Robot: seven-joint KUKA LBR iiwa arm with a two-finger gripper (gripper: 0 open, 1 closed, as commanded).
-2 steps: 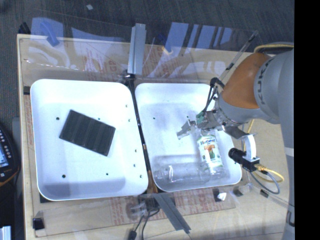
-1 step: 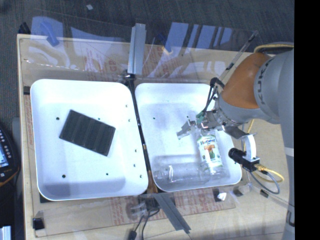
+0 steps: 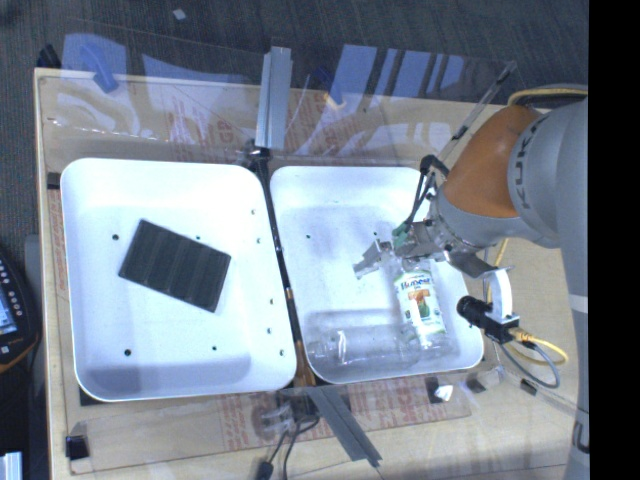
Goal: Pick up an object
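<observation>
Closest to us, a clear plastic bottle [image 3: 365, 346] lies on its side along the near wall of the right bin [image 3: 320, 203], nearer the camera than the gripper [image 3: 378, 255] and well apart from it. Moving up, here's a small bottle with a white and green label [image 3: 421, 306], also lying down in that bin. Its far end sits just beside the gripper, on the arm's side of it, and its near end reaches down next to the clear bottle. Now the gripper itself: it hangs low over the middle of the right bin's floor, pointing away from the arm towards the bin divider, and nothing can be seen caught in it. Open or closed? Can't tell from this angle, the metal parts blur together. Across the divider from the gripper, well apart from it, a dark ribbed rectangular pad [image 3: 175, 264] lies flat and slanted in the left bin [image 3: 90, 183]. Behind the gripper, the grey arm with its orange band [image 3: 488, 163] comes in from the right side of the view, over the right bin's far corner. Farthest back, beyond both bins, a metal post [image 3: 273, 96] stands at the point where the bins meet.
</observation>
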